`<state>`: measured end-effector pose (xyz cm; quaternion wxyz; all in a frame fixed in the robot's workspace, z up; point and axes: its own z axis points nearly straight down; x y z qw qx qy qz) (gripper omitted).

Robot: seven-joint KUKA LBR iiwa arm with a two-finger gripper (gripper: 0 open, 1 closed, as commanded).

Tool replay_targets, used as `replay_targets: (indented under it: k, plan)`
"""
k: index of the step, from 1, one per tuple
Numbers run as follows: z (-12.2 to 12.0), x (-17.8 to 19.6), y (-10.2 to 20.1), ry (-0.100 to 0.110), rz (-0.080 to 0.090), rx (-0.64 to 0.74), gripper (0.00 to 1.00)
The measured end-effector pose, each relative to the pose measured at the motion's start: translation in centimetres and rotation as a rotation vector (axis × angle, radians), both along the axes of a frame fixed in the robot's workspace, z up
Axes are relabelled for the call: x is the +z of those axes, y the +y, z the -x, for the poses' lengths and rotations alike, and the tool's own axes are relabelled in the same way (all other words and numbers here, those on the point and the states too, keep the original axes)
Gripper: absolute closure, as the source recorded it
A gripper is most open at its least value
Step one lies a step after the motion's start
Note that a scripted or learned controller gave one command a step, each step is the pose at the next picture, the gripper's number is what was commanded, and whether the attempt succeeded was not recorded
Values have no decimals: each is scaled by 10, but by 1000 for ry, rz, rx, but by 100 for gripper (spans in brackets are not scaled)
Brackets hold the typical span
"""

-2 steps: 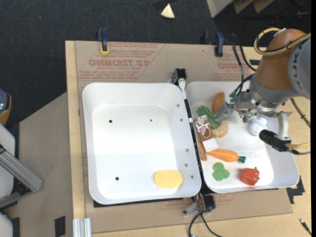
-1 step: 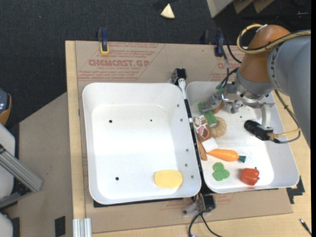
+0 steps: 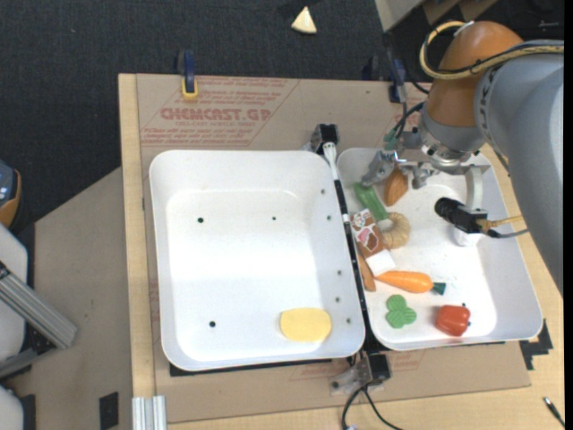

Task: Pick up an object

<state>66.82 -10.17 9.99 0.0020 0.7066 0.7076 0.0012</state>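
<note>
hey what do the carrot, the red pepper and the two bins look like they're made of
The carrot and red pepper look like toy food in moulded plastic: flat, even colour and smooth, slightly shiny skins, though rubber or foam can't be ruled out. The left bin and the right bin look like thin formed white plastic, with rounded corners, rolled rims and a soft sheen.

One fixed camera above the bench [image 3: 134, 240], slanted down over both white bins [image 3: 179, 177]

right bin [image 3: 510, 303] far corner hidden under arm [image 3: 501, 88], arm cut off at right edge
</note>
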Motion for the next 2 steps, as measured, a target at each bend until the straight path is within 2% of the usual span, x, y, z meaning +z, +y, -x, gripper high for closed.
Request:
replay_targets:
  k: [1, 2]
  plan:
    - [0, 10, 0, 0, 0, 0, 100]
    - [0, 91, 68, -5, -2, 6, 100]
